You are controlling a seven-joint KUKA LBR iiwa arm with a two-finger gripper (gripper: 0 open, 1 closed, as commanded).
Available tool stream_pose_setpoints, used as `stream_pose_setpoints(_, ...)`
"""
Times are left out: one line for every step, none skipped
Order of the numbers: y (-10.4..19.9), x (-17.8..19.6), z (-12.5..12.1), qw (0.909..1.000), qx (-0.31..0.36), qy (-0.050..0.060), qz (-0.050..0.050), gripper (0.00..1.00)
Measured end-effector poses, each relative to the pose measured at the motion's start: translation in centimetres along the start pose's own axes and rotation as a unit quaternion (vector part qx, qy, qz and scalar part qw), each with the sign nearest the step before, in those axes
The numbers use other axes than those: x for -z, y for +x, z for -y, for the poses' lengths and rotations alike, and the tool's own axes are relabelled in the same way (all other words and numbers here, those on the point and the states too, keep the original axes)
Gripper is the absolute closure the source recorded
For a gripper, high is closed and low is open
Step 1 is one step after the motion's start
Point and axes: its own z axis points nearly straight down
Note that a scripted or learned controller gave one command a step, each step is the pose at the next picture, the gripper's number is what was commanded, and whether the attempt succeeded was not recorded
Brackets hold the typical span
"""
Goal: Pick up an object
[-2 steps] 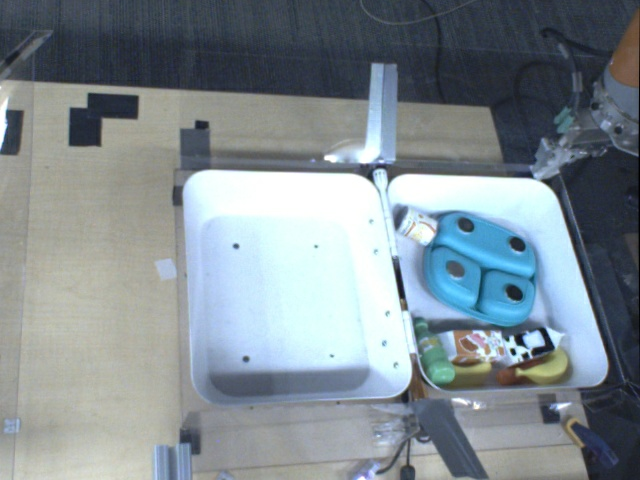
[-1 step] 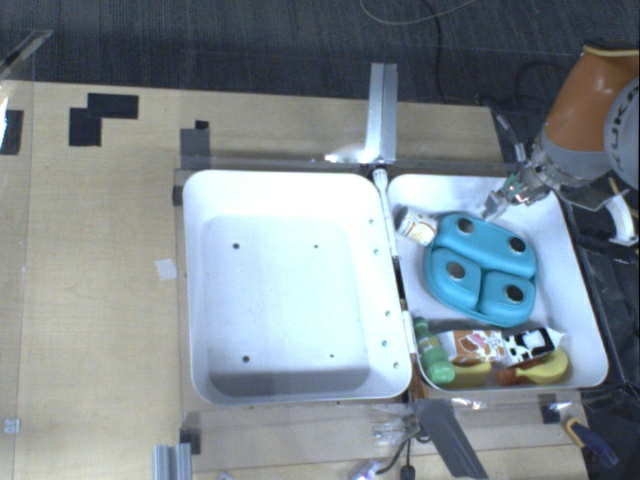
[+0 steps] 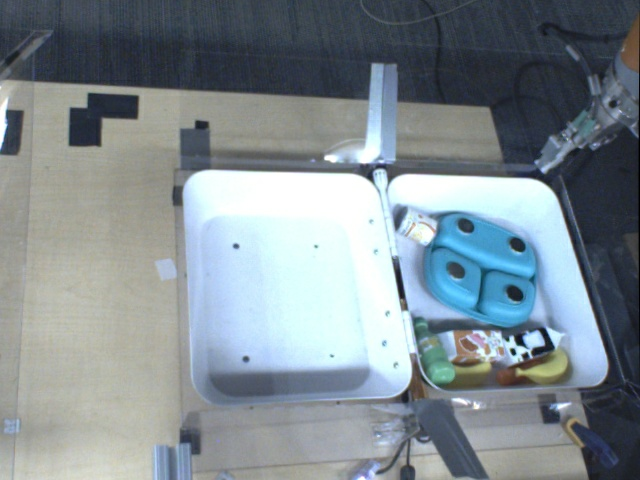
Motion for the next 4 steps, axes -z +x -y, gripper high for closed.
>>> stream_pose_setpoints(0.0,1.3,-0.2,1.0,0.002,-0.003,0.003,1.0)
stream_pose_setpoints(0.0,2.6,-0.5,0.9999,0.004,-0.007,0.006,1.0)
stream_pose_setpoints(0.0,4.0,-0.7,0.9999,0.006,-0.011,0.01,1.0)
stream_pose_setpoints(-0.1,5.3,-0.9,0.9998,0.008,-0.014,0.013,1.0)
